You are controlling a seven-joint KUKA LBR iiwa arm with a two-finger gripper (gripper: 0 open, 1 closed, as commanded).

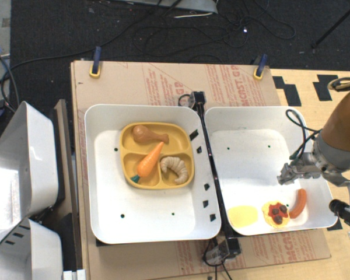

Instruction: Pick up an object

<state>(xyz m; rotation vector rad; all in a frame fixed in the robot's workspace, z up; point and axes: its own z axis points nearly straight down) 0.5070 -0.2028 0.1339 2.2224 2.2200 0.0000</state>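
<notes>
Bench: a brown cardboard-covered top, red lettering across it, two clamps on its far edge, both bins side by side on it.
Left bin: shallow and white, with the yellow plate in its far half, nearer the wall it shares with the other bin.
Right bin: white too, mostly bare floor, and all its pieces bunched along the near edge.
Arm: in from the right, grey below the orange band, wrist hanging over the right bin's right side.
Yellow plate: three compartments, one piece of toy food in each.
Gripper: low over the right bin's floor, right of centre, just beyond the sausage; it's too small and dark from here, so whether it's clenched or released I cannot tell.
Drumstick: brown, lying in the plate's far compartment.
Carrot: orange, slanting across the plate's left compartment.
Shrimp: pale, curled in the plate's right compartment.
Yellow disc: flat on the right bin's near edge, left of the others.
Sausage: orange-red, tilted, near the right bin's near right corner.
Red piece: small, dark-spotted, between disc and sausage.
</notes>
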